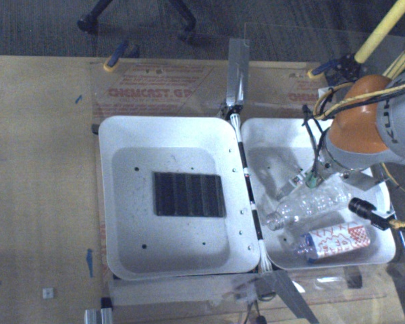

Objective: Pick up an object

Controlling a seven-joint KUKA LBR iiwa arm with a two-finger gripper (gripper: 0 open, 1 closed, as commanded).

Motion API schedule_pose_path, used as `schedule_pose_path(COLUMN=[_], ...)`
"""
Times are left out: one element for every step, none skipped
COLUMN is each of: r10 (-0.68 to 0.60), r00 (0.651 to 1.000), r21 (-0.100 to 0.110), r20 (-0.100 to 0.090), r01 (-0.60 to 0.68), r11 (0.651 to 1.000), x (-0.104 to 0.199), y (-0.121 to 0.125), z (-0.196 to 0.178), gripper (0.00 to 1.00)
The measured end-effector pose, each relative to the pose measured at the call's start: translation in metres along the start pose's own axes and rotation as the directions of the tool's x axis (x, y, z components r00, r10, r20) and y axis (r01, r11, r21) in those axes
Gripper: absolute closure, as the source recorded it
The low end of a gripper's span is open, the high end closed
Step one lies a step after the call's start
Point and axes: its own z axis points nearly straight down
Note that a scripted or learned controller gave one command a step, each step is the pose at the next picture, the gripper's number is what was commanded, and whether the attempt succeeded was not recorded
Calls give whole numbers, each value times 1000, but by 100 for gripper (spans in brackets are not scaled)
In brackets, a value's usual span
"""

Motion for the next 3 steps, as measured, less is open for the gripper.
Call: schedule_pose_path(r10=[-40, 216, 484], r00=[999, 976, 875], r21=[2, 4, 8], r20=[-1, 1, 1], r01=[40, -216, -484], r11=[999, 976, 875], x=[16, -31, -58], y=[-1, 16, 16], z=[0, 1, -54], gripper=[0, 0, 0])
